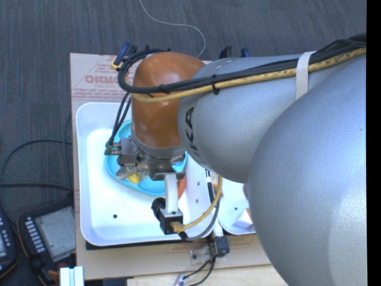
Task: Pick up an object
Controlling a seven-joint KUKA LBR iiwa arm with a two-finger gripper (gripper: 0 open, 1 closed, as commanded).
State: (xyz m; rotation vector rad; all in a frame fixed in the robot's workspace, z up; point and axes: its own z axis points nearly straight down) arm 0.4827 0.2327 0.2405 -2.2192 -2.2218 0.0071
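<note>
Grey carpet under bench (95, 82). Gripper (136, 170) low in left bin (89, 159), at 9 o'clock from frame centre, over blue plate (119, 170) and yellow piece (135, 177). Pincer state: cannot tell. Nothing visibly lifted; grasp and raise remaining, judging so.

The arm (286, 130) has a smooth grey shell with a soft satin sheen, its orange band (158, 97) glossier. The white bin (98, 177) looks like smooth shiny plastic, the blue dish (122, 174) likewise. The tabletop (95, 79) is matt printed cardboard, the floor (36, 70) rough dark carpet.
</note>
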